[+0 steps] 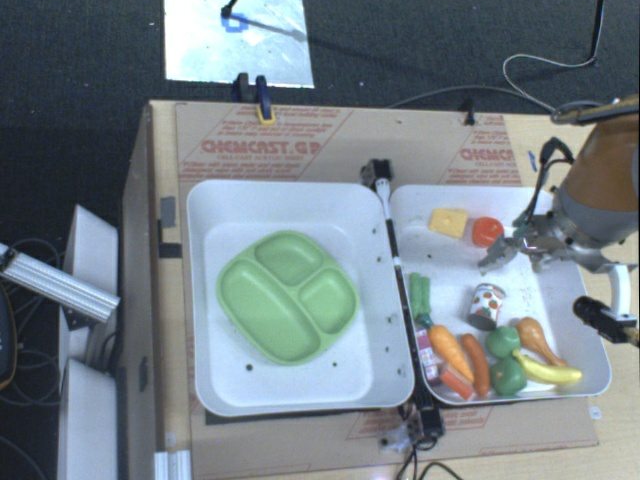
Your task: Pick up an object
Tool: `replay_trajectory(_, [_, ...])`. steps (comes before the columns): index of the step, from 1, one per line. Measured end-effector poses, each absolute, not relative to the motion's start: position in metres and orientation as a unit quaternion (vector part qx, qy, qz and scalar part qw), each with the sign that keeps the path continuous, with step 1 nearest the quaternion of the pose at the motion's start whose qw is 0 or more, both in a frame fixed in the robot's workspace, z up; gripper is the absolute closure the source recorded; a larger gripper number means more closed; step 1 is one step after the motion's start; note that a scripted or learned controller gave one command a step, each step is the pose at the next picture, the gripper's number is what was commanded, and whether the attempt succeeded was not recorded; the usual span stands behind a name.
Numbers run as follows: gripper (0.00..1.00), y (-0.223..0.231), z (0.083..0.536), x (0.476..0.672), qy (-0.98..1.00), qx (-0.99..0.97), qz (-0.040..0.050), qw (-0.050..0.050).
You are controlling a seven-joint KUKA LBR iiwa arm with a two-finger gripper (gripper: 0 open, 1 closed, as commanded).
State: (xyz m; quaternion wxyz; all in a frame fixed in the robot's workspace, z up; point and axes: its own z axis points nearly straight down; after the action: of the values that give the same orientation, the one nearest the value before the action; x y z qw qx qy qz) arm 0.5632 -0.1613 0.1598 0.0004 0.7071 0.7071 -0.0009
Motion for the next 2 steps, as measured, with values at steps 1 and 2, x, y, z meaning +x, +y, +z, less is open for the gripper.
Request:
replay_trajectory(1, [0.00, -0.166, 0.083, 0.592, 0.708, 0.706, -0.0004, 0.000])
replay_trajectory(2, [0.00, -0.187, 0.085, 0.647, 0.709, 0.706, 0.0008, 0.002])
